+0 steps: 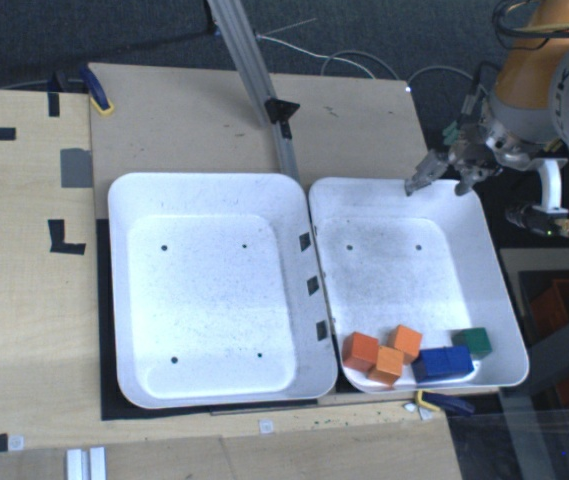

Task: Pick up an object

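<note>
no writing, label, brand, number or sign can be read anywhere in this view — not on the bench (pixel 194 118), and not on the two white bins (pixel 124 268) (pixel 494 268). the black marks on the pale board at the left (pixel 4 218) are strips and angles of tape that form no letters. the small dark squares along the seam between the bins (pixel 312 284) are blank. the coloured blocks (pixel 404 353) show plain faces — orange, blue, green — with no print. the arm (pixel 534 58) carries no legible marking at this size.
</note>
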### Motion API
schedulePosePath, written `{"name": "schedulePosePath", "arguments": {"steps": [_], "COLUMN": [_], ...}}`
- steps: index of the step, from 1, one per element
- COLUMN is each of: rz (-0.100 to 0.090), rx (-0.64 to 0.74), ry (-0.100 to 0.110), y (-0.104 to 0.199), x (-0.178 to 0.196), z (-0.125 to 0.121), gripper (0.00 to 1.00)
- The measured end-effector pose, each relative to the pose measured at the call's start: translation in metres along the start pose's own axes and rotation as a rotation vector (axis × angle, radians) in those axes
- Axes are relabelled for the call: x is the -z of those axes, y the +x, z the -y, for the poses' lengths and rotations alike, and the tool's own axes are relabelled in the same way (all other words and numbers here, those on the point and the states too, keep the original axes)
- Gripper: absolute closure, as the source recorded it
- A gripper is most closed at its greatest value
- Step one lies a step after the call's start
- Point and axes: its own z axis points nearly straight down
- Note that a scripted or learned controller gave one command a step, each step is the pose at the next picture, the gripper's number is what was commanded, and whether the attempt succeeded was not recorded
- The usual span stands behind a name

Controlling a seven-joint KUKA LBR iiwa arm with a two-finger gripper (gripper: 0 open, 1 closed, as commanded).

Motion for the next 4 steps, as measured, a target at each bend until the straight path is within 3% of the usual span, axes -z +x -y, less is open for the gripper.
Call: {"name": "schedulePosePath", "arguments": {"steps": [1,2,3,4], "rz": [0.001,-0.003,0.000,-0.001], "rx": [0.001,0.004,-0.005,-0.002], "ry": [0.000,-0.004,0.001,-0.001], "y": [0.001,0.057,0.031,0.033], "x": [0.010,0.037,0.043,0.042], "z": [0.000,-0.010,0.044,0.042], "gripper": [1.00,1.00,1.00,0.00]}}
